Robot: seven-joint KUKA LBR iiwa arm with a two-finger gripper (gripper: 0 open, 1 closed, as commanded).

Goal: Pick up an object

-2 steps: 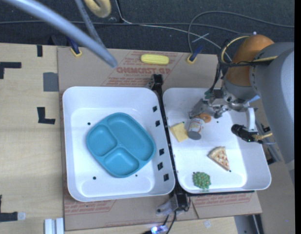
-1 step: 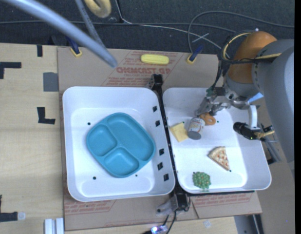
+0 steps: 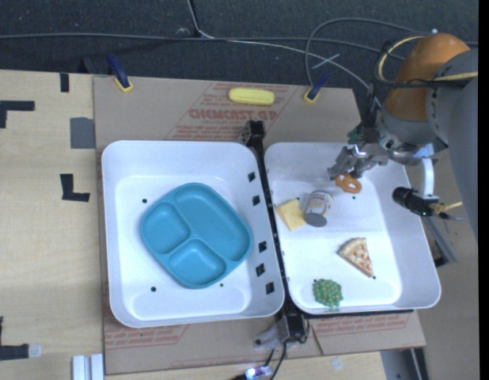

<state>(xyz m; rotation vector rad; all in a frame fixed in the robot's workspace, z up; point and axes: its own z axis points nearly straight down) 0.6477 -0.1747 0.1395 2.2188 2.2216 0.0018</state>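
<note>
My gripper point(image 3: 349, 170) hangs over the right bin point(image 3: 387, 287), fingers I cannot tell apart or together, a small orange pretzel point(image 3: 349, 184) just beneath them, a grey can point(image 3: 316, 209) nearby, its label unreadable.

Red print on cardboard point(image 3: 221, 113) (illegible)

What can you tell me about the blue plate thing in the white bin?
The blue tray is a light blue plate with rounded corners that looks like plastic. It has three sunken sections: one long one and two smaller ones. It lies flat and right side up, turned at a slant, on the floor of the left bin, close to the middle. Nothing sits in its sections, and only the bin's floor touches it.
</note>
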